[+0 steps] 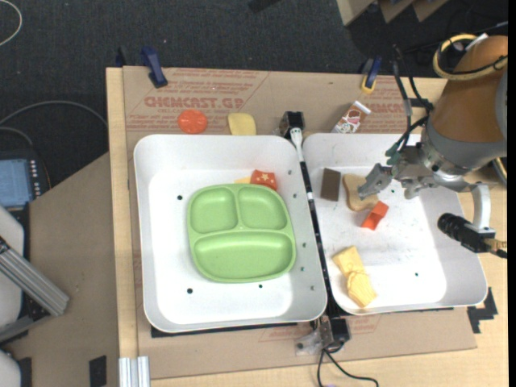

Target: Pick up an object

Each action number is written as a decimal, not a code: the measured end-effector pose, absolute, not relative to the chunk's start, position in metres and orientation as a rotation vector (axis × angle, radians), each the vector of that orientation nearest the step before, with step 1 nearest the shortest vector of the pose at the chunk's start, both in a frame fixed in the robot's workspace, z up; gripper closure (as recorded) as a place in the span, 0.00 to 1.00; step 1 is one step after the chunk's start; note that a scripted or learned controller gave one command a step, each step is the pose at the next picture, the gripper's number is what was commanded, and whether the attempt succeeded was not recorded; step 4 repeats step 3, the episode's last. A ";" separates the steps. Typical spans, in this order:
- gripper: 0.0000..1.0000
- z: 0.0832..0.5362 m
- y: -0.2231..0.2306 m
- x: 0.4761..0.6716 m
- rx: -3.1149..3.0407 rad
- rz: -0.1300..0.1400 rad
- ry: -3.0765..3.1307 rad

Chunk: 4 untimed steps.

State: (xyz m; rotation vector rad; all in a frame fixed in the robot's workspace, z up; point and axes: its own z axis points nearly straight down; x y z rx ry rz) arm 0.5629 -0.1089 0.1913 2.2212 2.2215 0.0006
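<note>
The right bin (451, 285) holds several small objects. A brown block (330, 184) and a tan piece (353, 197) lie at its upper left. A red piece (373, 215) sits just below them. Lower down are a yellow wedge (347, 260) and an orange-yellow piece (360, 288). My gripper (393, 186) hangs over the upper middle of this bin, just right of the tan piece and above the red one. Its two grey fingers (372, 183) stand spread apart, open, with nothing between them.
The left bin (157, 216) carries a green divided plate (240, 233) and a red item (264, 179) at the plate's top edge. Behind the bins, an orange round thing (192, 121), a yellow piece (241, 124) and a small packet (351, 119) lie on the board.
</note>
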 end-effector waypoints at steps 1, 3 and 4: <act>0.00 0.079 -0.140 0.572 2.228 -0.006 2.221; 1.00 0.190 -0.040 0.575 2.207 0.012 2.229; 1.00 0.190 -0.040 0.575 2.207 0.012 2.229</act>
